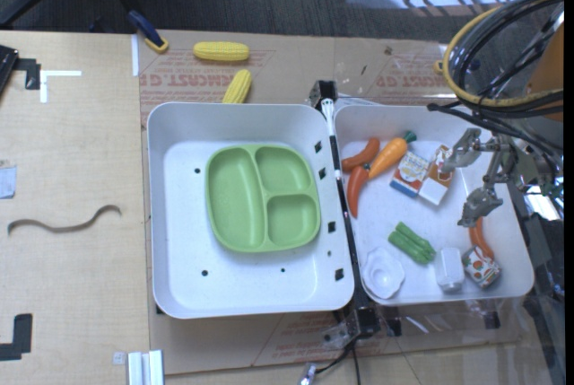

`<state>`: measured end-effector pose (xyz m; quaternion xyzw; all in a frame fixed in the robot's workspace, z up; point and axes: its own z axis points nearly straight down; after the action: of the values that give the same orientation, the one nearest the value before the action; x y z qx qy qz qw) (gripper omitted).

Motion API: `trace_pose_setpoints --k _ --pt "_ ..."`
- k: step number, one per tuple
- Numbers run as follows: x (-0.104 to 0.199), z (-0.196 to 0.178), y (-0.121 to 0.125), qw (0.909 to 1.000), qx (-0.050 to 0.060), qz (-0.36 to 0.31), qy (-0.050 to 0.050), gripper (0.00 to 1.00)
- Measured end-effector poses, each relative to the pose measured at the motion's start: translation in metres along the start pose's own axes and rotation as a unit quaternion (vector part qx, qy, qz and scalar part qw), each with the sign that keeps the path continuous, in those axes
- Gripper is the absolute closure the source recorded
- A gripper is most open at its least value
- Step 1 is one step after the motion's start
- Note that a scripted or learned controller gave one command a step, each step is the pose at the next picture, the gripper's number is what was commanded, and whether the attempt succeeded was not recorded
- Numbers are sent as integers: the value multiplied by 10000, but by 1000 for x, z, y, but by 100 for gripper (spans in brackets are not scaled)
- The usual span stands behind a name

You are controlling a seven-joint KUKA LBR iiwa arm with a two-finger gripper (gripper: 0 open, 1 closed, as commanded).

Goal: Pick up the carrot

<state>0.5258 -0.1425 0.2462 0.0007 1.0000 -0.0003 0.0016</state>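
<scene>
The carrot (387, 156), orange with a green top, lies tilted in the upper left of the right bin (511, 289), beside two red chili peppers (356, 186). My gripper (456, 190) hangs over the right side of that bin, well to the right of the carrot. Its two metal fingers (465, 145) are spread open and point left, with nothing gripped between them. A small white and orange box (437, 187) sits just left of the fingertips.
The right bin also holds a blue and white carton (410, 174), a green pod (412, 243), a white cup (383, 275), a small can (482, 268) and an orange sausage (481, 235). A green divided plate (265, 197) lies in the left bin. Two corn cobs (230, 69) rest behind the bins.
</scene>
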Motion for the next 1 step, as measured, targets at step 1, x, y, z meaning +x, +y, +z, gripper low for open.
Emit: trace_pose_setpoints --k 1 --pt "-76 30 12 9990 3 440 -11 0"
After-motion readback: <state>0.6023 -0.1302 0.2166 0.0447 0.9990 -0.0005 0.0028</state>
